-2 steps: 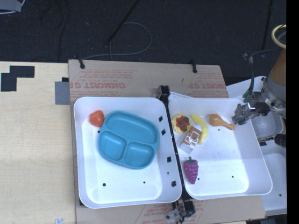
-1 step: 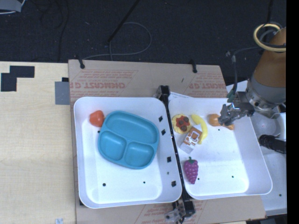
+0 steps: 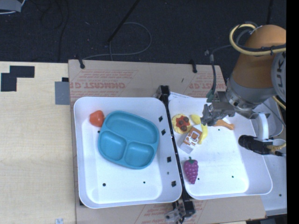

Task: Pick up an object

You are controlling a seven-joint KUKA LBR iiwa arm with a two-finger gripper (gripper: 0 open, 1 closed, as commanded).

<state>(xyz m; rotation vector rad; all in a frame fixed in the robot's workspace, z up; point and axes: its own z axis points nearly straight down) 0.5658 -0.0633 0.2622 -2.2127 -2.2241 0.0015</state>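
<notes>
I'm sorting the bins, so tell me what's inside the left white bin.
The left white bin holds a blue divided plate and, at its upper left corner, a red tomato-like toy touching the plate's edge. Whatever lies under the plate is covered.

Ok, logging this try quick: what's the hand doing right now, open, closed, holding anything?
Hand: cannot be told. It sits low in the right bin, beside the toy food pile.
</notes>
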